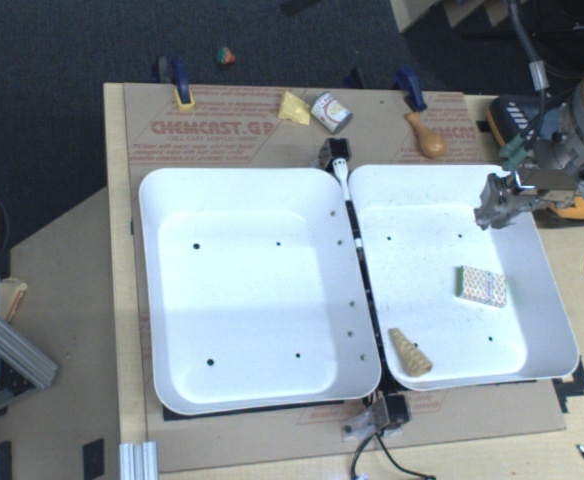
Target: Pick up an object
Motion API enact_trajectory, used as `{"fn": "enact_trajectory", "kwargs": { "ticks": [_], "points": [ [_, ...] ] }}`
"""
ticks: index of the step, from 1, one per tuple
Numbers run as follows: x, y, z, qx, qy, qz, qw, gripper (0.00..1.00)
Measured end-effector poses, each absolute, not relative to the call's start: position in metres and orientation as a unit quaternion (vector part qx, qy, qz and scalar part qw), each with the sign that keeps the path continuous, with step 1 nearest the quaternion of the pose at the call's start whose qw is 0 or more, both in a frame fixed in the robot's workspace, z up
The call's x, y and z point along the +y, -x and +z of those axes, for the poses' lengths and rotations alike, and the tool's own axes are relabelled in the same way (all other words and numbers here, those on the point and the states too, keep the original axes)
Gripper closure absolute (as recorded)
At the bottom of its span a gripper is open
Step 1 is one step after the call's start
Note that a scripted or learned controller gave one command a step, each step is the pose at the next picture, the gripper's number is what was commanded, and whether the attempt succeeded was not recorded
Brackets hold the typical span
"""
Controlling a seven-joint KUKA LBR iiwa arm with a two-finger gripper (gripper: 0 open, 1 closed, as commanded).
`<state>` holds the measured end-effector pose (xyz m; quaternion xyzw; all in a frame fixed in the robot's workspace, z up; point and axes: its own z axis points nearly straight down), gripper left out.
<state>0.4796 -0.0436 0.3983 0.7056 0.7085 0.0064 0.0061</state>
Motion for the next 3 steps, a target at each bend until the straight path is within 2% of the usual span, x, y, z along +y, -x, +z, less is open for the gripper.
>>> {"fn": "enact_trajectory", "kwargs": {
  "ticks": [1,2,3],
  "points": [
    [0.071,-0.511,0.29,0.711,-0.703,-0.0027,-0.004,1.0],
    [0.104,-0.479,0.407,0.709,-0.705,0.0064,0.003,1.0],
    [0.117,-0.48,0.544,0.708,-0.706,0.0085,0.005,1.0]
  ]
}}
